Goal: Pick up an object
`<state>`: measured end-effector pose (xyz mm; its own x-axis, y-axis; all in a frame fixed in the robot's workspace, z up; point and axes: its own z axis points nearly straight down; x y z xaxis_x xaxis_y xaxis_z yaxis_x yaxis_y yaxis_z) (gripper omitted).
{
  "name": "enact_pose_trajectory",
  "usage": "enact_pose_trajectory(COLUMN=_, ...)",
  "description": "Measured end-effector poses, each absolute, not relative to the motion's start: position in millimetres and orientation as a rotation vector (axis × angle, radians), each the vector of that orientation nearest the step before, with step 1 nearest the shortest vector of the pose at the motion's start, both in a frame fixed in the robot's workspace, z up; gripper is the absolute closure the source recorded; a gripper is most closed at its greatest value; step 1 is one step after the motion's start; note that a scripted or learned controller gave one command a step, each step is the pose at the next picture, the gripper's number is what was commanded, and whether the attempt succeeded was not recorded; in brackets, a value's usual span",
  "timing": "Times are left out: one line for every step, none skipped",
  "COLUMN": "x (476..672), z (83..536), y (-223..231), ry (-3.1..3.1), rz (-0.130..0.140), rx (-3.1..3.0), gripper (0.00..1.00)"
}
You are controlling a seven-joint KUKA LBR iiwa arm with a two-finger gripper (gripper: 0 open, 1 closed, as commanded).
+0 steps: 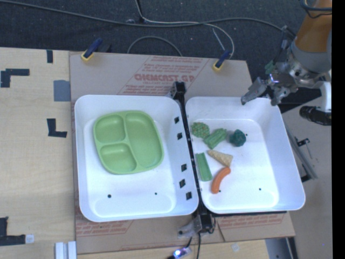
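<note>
Several toy foods lie in the right bin [269, 193]: a light green leafy piece [200, 128], a green pickle-like piece [215, 138], a dark green broccoli [237, 138], a tan cone [220, 157], a green stick [204, 166] and an orange carrot [219, 180]. My gripper [264, 93] hangs over the bin's far right corner, above and to the right of the foods. Its two dark fingers are spread apart with nothing between them.
The left bin [86, 188] holds a green divided plate [128, 141]. A black hinge strip [183, 144] runs between the bins. Cardboard [161, 72] lies under both, held by two clamps [92, 48] [221, 62]. Cables [161, 23] cross the dark floor behind.
</note>
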<state>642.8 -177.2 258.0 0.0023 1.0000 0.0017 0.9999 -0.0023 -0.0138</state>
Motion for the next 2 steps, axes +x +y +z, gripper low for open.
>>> enact_pose_trajectory(x=644.5, z=266.9, y=-176.3, ry=-2.222, rz=0.002, rx=-2.219, gripper=0.0)
enact_pose_trajectory(x=646.1, z=224.9, y=-179.8, ry=-2.222, rz=0.004, rx=-2.22, gripper=0.0)
